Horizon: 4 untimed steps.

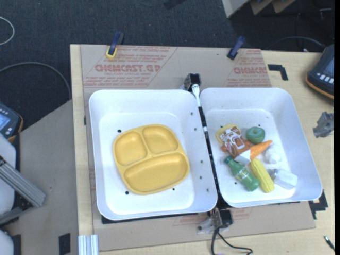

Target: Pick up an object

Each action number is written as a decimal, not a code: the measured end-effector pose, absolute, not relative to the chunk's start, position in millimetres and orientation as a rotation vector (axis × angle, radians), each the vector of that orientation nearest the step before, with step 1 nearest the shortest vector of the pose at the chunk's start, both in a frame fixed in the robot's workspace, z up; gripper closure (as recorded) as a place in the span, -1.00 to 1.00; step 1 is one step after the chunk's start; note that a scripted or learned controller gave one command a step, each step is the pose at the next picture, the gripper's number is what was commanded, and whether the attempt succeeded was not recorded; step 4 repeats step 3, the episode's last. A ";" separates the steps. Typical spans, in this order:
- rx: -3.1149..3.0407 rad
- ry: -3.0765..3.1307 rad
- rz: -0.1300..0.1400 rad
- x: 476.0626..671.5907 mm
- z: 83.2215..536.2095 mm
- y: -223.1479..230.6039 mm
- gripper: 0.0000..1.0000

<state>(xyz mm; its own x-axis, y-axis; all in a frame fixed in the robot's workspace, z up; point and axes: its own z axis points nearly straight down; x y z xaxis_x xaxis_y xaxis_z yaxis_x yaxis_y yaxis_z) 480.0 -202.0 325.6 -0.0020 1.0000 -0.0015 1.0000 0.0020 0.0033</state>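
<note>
The right bin [300, 116] holds several small items bunched toward its middle and front: a yellow and red snack packet [230, 136], a green round fruit [256, 134], an orange carrot [259, 149], a green bottle [241, 175], a yellow corn cob [262, 175] and a white piece [285, 179]. A small grey part at the right edge, outside that bin's right rim, looks like my gripper [323, 125]. It is apart from every item and nothing is seen in it.
The left bin [103, 108] holds a yellow divided plate [151, 158]. Both bins rest on a cardboard sheet [159, 68] held by two clamps [113, 45] at the back. A black and orange device [324, 76] lies at the far right.
</note>
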 end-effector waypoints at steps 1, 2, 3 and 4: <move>2.219 2.224 0.001 479.8 324.0 -187.3 1.00; 2.222 2.216 0.000 479.2 319.8 -226.0 1.00; 2.221 2.225 -0.001 479.5 311.7 -208.2 1.00; 2.221 2.225 -0.001 479.5 311.7 -208.2 1.00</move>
